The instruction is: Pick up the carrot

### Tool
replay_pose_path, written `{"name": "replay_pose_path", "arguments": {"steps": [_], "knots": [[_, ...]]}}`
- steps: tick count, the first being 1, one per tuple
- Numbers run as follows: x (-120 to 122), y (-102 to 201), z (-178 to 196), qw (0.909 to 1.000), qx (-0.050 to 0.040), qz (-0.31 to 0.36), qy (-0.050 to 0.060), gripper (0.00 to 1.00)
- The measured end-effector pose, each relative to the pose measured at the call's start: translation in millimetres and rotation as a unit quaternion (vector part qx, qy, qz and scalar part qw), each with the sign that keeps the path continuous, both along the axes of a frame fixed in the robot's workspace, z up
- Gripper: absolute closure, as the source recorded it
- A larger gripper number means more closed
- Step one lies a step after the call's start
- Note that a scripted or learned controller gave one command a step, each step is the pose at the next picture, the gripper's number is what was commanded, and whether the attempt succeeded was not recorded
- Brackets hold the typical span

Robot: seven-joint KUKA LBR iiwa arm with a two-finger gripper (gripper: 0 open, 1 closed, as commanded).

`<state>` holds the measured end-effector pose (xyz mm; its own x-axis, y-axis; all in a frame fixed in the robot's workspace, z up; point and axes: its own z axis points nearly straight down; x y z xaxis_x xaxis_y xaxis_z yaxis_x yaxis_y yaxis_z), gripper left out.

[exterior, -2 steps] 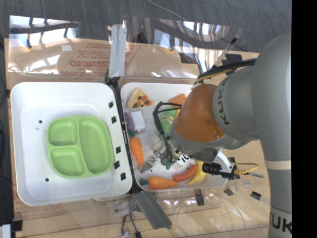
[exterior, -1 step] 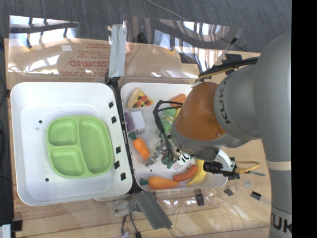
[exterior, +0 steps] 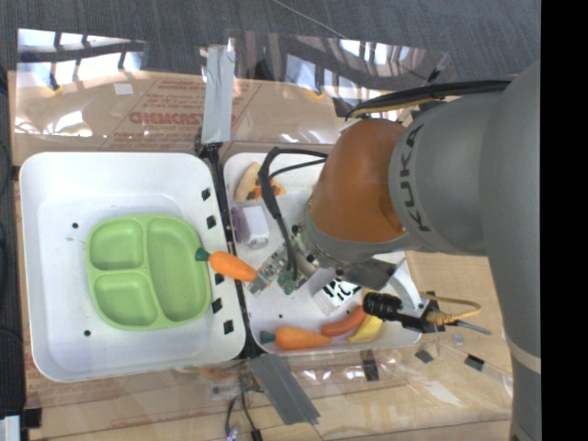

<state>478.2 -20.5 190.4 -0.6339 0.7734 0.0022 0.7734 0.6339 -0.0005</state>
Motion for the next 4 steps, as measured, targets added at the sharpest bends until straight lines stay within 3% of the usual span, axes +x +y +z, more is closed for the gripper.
{"name": "replay_pose_path", "arguments": {"steps": [1,2,3,4], "knots": [[43,86,-3,0.9980,-0.0005,0.063,0.003,1.00],[60,137,-18,0.9989,-0.0022,-0.046,0.003,1.00],[55,98,123,0.9899,-0.0012,0.142,-0.002,1.00],[-2,129,22,0.9624,0.0000,0.271,0.005,1.00]]}}
